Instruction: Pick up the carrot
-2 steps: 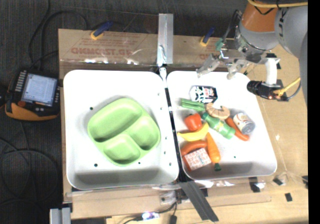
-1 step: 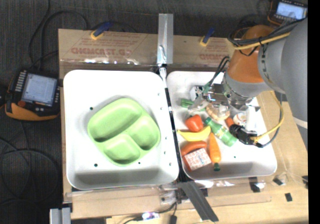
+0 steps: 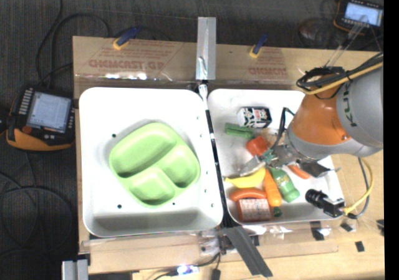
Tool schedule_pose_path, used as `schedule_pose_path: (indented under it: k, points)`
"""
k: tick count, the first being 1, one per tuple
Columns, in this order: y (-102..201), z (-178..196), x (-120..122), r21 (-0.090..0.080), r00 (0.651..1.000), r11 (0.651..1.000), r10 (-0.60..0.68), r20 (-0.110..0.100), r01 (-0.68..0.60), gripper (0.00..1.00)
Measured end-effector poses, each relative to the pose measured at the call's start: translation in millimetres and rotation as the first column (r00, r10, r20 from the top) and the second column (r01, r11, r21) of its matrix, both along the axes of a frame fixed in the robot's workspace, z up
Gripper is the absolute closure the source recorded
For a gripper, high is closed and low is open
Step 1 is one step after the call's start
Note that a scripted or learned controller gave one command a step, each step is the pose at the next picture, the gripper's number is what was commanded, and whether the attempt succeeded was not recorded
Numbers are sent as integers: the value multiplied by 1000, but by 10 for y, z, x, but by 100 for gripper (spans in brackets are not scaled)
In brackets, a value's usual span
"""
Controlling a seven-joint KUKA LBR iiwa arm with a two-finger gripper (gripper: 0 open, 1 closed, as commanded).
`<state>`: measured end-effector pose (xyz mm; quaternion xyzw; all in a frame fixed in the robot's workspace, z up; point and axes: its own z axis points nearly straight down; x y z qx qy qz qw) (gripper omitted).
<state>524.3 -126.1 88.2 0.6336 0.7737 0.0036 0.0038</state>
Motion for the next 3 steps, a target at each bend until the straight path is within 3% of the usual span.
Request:
schedule_pose_path:
  k: [1, 2, 3]
  points:
    - [-129, 963, -408, 0, 999, 999, 35, -13, -35, 0]
    - [101, 1020, -409, 1, 997, 997, 81, -13, -81, 0]
    - [-489, 1206, -331, -1, 998, 998, 65, -11, -65, 0]
